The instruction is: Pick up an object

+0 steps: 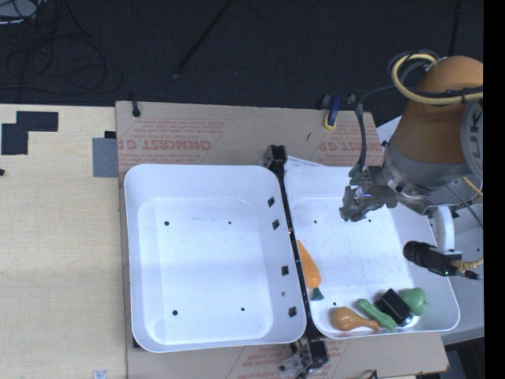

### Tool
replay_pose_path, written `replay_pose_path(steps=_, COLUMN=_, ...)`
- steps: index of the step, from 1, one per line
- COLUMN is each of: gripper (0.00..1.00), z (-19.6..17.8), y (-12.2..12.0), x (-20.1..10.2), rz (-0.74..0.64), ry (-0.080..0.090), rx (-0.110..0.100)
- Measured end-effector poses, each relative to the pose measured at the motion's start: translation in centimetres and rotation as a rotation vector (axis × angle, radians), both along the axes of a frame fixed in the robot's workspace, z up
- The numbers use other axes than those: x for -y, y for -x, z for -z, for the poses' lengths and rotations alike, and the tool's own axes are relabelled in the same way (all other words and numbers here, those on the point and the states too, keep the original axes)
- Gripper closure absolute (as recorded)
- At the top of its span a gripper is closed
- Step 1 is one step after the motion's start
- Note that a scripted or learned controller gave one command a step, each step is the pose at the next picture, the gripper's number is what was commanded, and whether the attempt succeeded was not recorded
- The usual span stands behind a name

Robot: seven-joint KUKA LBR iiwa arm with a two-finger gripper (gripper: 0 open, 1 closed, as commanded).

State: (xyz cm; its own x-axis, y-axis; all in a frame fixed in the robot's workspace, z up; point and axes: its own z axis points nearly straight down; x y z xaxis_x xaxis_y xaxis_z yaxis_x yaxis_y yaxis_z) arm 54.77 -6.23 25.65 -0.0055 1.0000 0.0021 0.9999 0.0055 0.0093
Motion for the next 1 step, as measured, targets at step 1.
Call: replay_pose_path(steps=1, gripper=1.00, z=2.55, y=-2.41, x=-2.47, rz=0.003, ry=0.002, rx=-0.012)
